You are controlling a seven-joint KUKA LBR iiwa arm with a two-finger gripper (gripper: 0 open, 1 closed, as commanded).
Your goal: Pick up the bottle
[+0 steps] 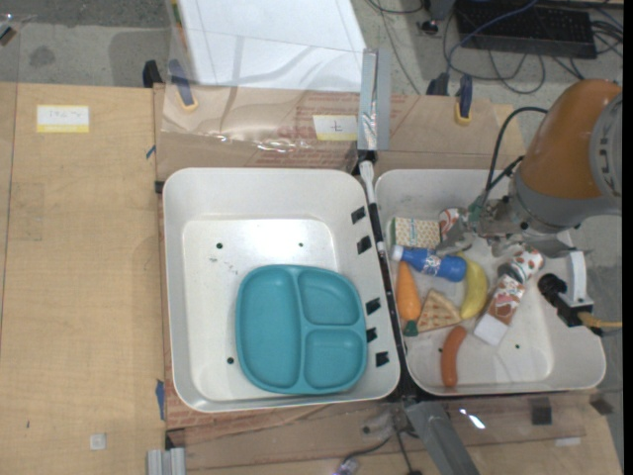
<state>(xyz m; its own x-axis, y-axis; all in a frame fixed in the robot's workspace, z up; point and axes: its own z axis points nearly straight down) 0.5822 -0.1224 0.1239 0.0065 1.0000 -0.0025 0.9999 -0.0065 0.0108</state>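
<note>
I see the grey KUKA arm w/ orange band (569,137) reaching in over the right shallow white plastic bin (584,369). Two-finger gripper (465,228) sits low near the bin's upper middle; how far its jaws are parted I can't tell from this angle, and I see nothing clearly held between them.

The small bottle w/ white body, blue wrap and blue cap (432,262) lies on its side just below and a bit left of the jaws, close but apart as far as I can tell.

- Patterned square packet (416,232): just left of the jaws.
- Yellow plastic banana (476,290): below them, beside the bottle's cap end.
- Orange plastic carrot (407,292), pizza-slice toy (437,311), reddish sausage toy (451,355): further below.
- Red-and-white printed carton (507,296): below-right.

Teal three-section plastic plate (300,330) sits in the left white bin (183,285), well left of the jaws.
</note>
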